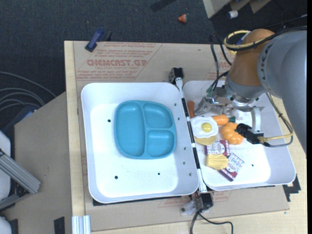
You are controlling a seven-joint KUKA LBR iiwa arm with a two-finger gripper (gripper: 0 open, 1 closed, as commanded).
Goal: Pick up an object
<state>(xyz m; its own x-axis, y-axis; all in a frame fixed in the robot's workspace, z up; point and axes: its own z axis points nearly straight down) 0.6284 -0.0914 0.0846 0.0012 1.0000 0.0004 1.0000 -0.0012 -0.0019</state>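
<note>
The arm reaches in from the right, its grey body and orange band (248,57) hanging over the far part of the right bin (273,172). The end effector (233,108) sits low above the toys near that bin's far left part; from this angle I cannot tell how it is set or whether anything is in its grasp.

The toy food lies in the left half of the right bin. A fried egg (204,129) rests close to the divider between the bins. Just beside it, to its right, are a small carrot (220,119) and an orange piece (231,133), both right below the end effector. Nearer the camera lie a yellow cheese slice (216,160) and a red-and-white packet (233,163), touching or overlapping one another.

The left bin (97,179) holds a blue divided plate (145,129) with three compartments, lying flat near its middle. Both bins stand side by side on the bench (122,57), which is covered with brown printed cardboard.
</note>
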